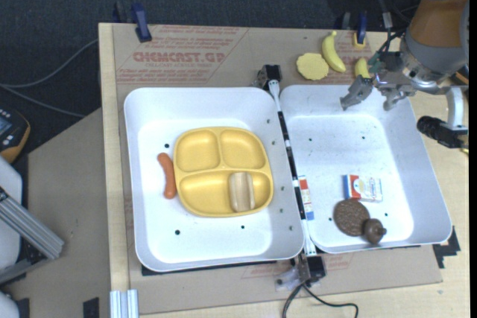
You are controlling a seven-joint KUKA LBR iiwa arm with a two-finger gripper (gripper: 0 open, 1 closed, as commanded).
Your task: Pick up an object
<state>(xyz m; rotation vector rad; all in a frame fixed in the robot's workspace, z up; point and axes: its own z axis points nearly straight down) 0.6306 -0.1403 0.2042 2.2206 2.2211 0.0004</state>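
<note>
My gripper [374, 96] hangs over the far edge of the right bin [328, 138], its two fingers spread open with nothing between them. Near that bin's front lie a small white, red and blue carton [363, 188], a round brown cookie [349, 216] and a small brown lump [374, 231] touching the cookie. All three lie well toward the front from the gripper. The left bin [149, 123] holds a yellow divided plate [216, 160] with a tan bun [241, 192] in one compartment. An orange sausage [168, 175] lies beside the plate's left rim.
On the cardboard behind the right bin lie a banana [335, 53], a flat yellow piece [312, 66] and a smaller yellow item [362, 68], close to the gripper. A black divider with clips [287, 153] runs between the bins. Blue clamps [139, 21] grip the board's far edge.
</note>
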